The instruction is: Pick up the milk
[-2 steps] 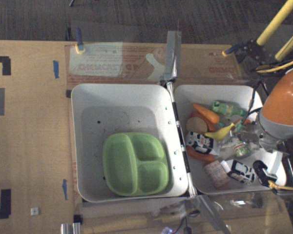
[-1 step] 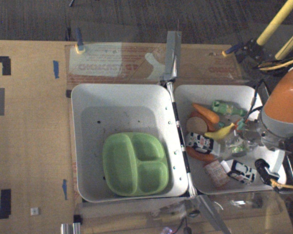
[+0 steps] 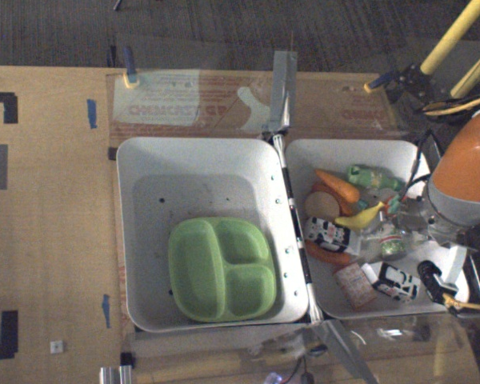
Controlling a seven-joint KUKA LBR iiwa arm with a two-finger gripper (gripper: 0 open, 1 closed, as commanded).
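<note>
A green plate (image 3: 222,267) is lying in the left bin (image 3: 144,166). In the right bin (image 3: 368,149), the milk (image 3: 328,234), a small black-and-white carton, is sitting near the left wall among a carrot (image 3: 337,185), a banana (image 3: 364,214) and a second carton (image 3: 398,281). The gripper (image 3: 400,224) is hovering over the clutter just right of the milk; how it is set is unclear. The reach seems under way; next it is needing a shift left, then a descent.
</note>
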